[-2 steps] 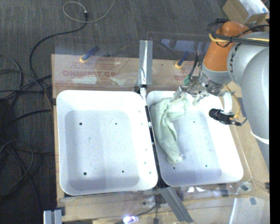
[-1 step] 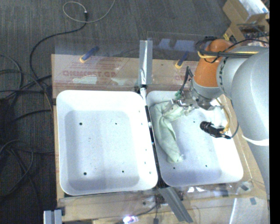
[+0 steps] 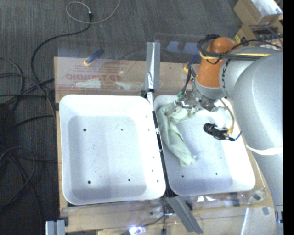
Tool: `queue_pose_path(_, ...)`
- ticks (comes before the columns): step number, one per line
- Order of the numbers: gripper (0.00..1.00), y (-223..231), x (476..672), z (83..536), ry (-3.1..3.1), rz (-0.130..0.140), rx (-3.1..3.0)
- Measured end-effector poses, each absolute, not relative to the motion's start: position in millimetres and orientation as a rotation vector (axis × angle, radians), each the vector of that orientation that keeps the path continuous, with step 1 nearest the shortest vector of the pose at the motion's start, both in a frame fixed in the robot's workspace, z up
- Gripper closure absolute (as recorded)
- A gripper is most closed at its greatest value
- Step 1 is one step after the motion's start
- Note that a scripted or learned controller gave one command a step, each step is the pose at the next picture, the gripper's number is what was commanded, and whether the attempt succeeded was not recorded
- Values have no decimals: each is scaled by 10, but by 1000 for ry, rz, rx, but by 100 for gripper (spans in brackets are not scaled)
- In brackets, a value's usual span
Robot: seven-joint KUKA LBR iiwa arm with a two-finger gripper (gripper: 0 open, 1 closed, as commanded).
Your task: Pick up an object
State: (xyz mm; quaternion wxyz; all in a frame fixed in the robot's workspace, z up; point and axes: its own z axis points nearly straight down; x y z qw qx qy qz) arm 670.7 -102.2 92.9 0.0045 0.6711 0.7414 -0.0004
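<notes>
Robotics lab or test cell, not a home. The left bin (image 3: 105,147) sits w/ a 2nd white bin (image 3: 216,170) just right of it, both on a plywood table (image 3: 69,73) w/ faded red lettering behind the left bin. An aluminium post (image 3: 152,59) stands at its far right corner. A grey industrial arm (image 3: 257,92) w/ orange band (image 3: 213,64) reaches in right of it. Loose black cables (image 3: 27,59) trail over grey carpet (image 3: 183,18) left of and beyond it. Cardboard boxes (image 3: 257,13) sit far to its upper right.

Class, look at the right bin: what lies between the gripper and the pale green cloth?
Nothing: in the camera view the gripper sits right at the upper end of the cloth, with no gap showing between them.
</notes>
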Motion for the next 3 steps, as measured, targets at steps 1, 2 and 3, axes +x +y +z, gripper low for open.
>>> queue_pose_path(1,0,-1022,6707,929,2322,-1,2102)
queue_pose_path(2,0,-2144,6711,918,2437,9,2010)
queue_pose_path(3,100,-2145,6737,1019,2428,11,1997)
